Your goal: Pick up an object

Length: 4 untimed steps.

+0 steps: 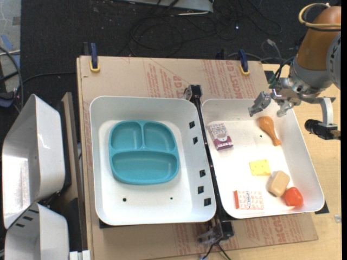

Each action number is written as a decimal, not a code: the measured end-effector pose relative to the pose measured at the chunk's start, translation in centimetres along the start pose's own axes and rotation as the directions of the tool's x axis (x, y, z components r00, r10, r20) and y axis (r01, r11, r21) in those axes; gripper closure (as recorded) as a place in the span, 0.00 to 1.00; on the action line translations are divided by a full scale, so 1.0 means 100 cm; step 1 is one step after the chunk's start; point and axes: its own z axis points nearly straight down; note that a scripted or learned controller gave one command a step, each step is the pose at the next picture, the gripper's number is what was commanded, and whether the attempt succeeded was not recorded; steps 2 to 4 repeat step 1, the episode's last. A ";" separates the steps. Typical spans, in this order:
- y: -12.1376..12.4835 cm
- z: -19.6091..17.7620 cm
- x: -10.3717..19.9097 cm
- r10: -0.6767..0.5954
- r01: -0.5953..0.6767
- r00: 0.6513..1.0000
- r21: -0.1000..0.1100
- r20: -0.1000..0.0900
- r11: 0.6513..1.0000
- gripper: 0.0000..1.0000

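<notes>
- Fingers: I see the gripper (269, 105) with its two fingers spread apart, nothing between them. One tip sits at about the far rim of the right bin (310, 161), the other just right of it, over the bin's far right corner.
- The drumstick-shaped toy (269, 129) lies just near of the fingertips; I cannot tell whether either finger touches it.
- Arm (317, 47): reaches in from the upper right, orange band high, grey wrist angled down and left toward the bin's far edge.
- Right bin contents: small purple-and-white packet (220, 136) far left; yellow block (259, 167) mid; tan piece (278, 183) touching a red-orange piece (293, 197) near right; red-patterned white card (249, 200) near middle.
- Left bin (103, 199) holds a teal divided tray (143, 151), lying flat.
</notes>
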 end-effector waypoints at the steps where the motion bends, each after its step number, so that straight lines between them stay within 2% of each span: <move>1: 0.003 -0.009 0.001 -0.003 0.003 1.000 -0.014 0.002 1.000 0.00; 4: 0.003 -0.009 0.001 -0.003 0.003 1.000 -0.014 0.002 1.000 0.00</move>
